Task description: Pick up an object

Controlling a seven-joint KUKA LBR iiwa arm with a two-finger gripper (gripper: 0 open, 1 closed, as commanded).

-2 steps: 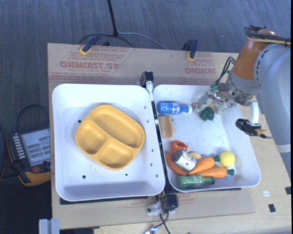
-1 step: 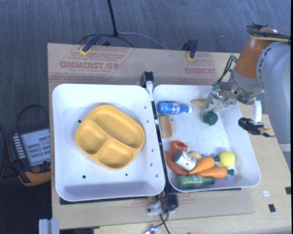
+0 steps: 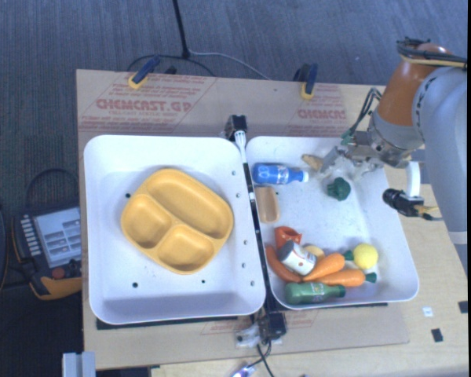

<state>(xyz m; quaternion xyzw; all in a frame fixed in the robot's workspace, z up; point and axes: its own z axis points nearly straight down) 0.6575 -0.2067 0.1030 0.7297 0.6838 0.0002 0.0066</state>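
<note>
My gripper (image 3: pixel 350 163) hangs over the far right part of the right bin (image 3: pixel 392 234), its fingers spread and nothing between them. Just below it on the bin floor lies a small dark green piece (image 3: pixel 338 188). A small tan piece (image 3: pixel 312 162) lies to its left, and beyond that a blue bottle (image 3: pixel 279 173) on its side. A tan block (image 3: pixel 266 204) rests by the bin's left wall. At the near end a red and white can (image 3: pixel 298 258), orange carrots (image 3: pixel 335 270), a yellow lemon (image 3: pixel 365 255) and a green bottle (image 3: pixel 314 292) are piled together.
The left bin (image 3: pixel 110 289) holds a yellow divided plate (image 3: pixel 177 219). The arm's grey body (image 3: pixel 451 148) stands over the right bin's right rim. Clamps and a cable sit along the board's far edge (image 3: pixel 220 85).
</note>
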